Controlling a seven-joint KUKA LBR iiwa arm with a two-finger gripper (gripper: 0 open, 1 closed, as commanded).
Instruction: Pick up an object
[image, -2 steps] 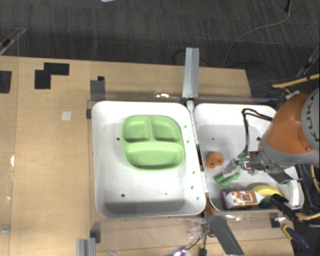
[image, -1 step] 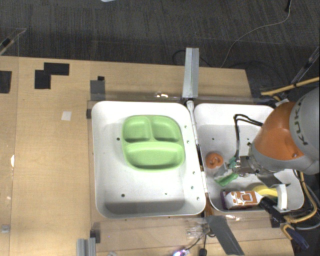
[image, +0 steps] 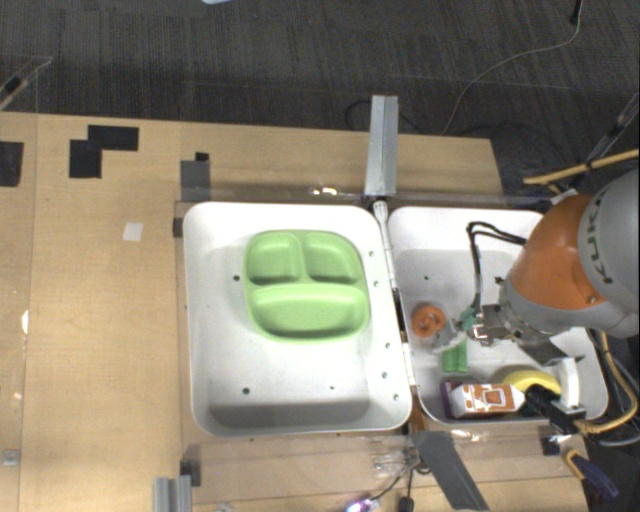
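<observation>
Pincer (image: 478, 328) low beside the orange ball (image: 428, 320), finger state unclear; nothing visibly lifted, so pickup not done.

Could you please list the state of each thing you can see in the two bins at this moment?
Green tray: upside down, flat in the left bin.
Orange item: resting in the right bin, free.
Green block: loose beside the end effector.
Carton: lying on its side.
Banana: lying by the carton.
</observation>
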